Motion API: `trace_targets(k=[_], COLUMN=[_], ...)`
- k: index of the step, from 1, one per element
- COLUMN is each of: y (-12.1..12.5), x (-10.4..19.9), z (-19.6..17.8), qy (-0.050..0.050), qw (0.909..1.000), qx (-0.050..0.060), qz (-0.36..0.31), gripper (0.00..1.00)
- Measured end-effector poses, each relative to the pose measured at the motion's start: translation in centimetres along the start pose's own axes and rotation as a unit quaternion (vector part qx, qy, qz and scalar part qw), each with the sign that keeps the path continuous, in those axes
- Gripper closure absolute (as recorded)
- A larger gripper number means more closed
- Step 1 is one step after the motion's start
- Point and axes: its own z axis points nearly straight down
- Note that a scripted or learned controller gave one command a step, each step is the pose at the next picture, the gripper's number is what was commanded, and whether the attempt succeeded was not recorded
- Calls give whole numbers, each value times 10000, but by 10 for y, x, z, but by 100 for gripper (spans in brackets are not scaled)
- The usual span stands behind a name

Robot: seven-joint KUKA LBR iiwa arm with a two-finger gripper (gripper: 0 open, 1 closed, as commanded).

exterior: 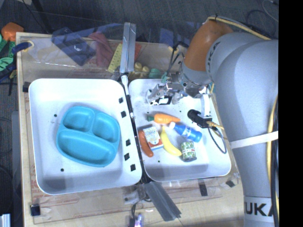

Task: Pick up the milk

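The milk [152, 137] is a small white carton with a red and green label. It lies flat in the right bin [215, 162], near that bin's left wall, touching an orange-red sausage [145, 144] on its left and a yellow banana [170, 144] on its right. My gripper [163, 94] hangs over the back of the right bin, well behind the carton, with an orange carrot [166, 118] lying between the two. Nothing is visibly held in it.
A blue bottle [188, 132] and a green can [188, 151] lie right of the banana. The left bin [42, 174] holds a blue divided plate [88, 135]. A metal divider [127, 56] and loose clutter sit behind the bins. The arm's grey bulk covers the right side.
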Motion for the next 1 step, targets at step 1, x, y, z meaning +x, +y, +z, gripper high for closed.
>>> trace_targets(k=[1], y=[0], x=[3], z=[-5], qy=[16], qw=[10000], qx=[41], qz=[-44], gripper=[100])
